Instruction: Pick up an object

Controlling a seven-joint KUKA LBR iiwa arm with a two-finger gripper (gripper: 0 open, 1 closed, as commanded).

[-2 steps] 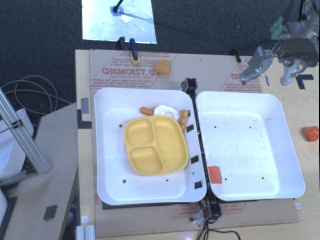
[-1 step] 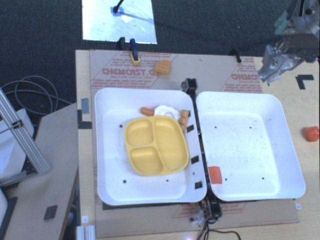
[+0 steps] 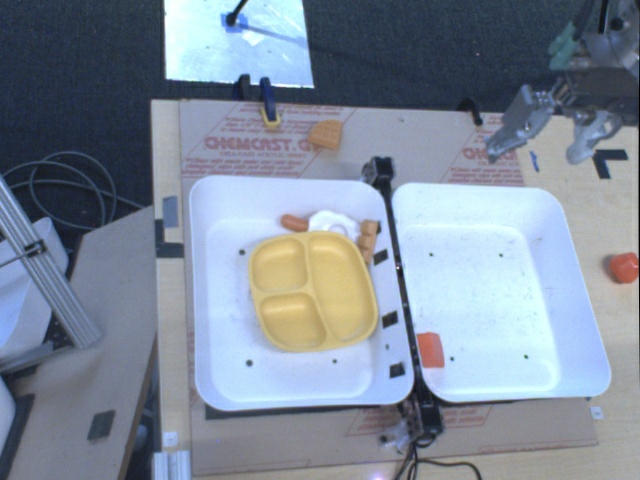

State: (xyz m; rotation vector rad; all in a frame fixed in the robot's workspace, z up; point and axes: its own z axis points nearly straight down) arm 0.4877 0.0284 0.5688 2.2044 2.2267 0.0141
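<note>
In the left bin point(image 3: 215, 368) a yellow tray point(image 3: 312, 292) lies in the middle, with a small sausage point(image 3: 294, 222) and a white piece point(image 3: 333, 223), maybe an egg, at its 12 o'clock. An orange block point(image 3: 430, 349) sits in the right bin point(image 3: 560, 298) at 7 o'clock. The gripper point(image 3: 545, 133) hangs high at 1 o'clock, its fingers spread wide and holding nothing. The block sits near the wall, so one finger may strike the rim.

overhead slant, facing both bins point(image 3: 400, 268)
</note>
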